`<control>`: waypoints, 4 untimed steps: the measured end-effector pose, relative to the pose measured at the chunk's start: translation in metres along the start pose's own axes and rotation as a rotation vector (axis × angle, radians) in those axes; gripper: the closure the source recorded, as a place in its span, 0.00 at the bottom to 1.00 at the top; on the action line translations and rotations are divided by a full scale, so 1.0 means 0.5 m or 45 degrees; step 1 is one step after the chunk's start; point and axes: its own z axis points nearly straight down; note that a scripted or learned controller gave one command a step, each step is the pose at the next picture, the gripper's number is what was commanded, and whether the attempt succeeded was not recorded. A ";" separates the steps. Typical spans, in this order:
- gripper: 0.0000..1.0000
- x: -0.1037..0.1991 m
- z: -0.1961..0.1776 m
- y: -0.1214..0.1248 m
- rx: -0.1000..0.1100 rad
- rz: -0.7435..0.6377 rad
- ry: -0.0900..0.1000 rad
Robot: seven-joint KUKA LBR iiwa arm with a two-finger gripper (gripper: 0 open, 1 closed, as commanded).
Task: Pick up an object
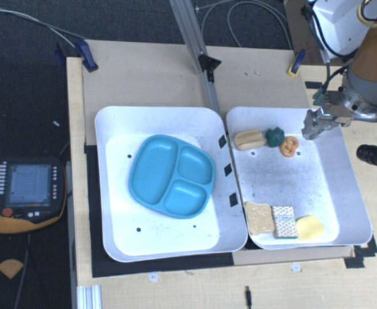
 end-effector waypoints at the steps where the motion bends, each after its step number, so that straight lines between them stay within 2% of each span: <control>1: 1.00 0.119 0.007 -0.014 0.000 -0.003 0.001; 2: 1.00 0.226 0.032 -0.041 0.002 -0.001 0.001; 3: 1.00 0.338 0.015 -0.072 0.000 -0.003 0.001; 4: 1.00 0.460 0.030 -0.112 0.002 -0.003 0.001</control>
